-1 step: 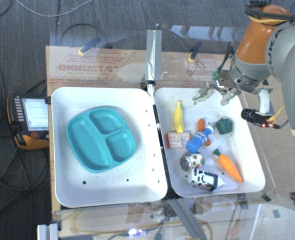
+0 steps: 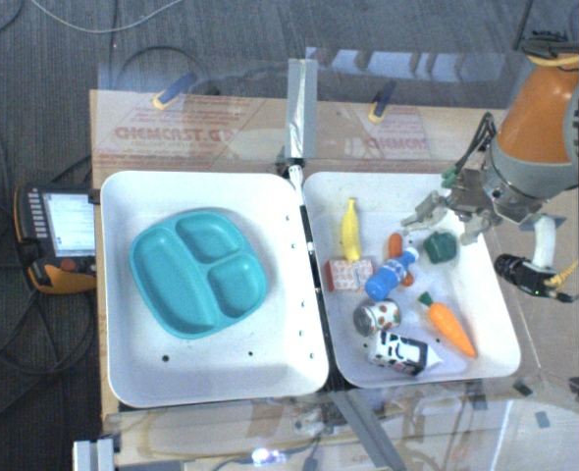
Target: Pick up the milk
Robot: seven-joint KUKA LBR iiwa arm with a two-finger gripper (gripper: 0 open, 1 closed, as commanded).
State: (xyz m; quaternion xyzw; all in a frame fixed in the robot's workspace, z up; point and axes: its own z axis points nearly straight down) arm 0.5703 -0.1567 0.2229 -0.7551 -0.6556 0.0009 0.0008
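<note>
While the jaws hang spread, the milk lies flat, long axis running left-right, slightly tilted.

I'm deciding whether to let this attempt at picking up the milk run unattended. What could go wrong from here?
1. The tool sits at the right bin's far side, near the green item, while the milk lies at the near edge. It may close on the wrong thing.
2. The milk lies close to the can, with the carrot nearby, so the descent might knock them.
3. Pressed near the bin wall, the milk may slip.
</note>
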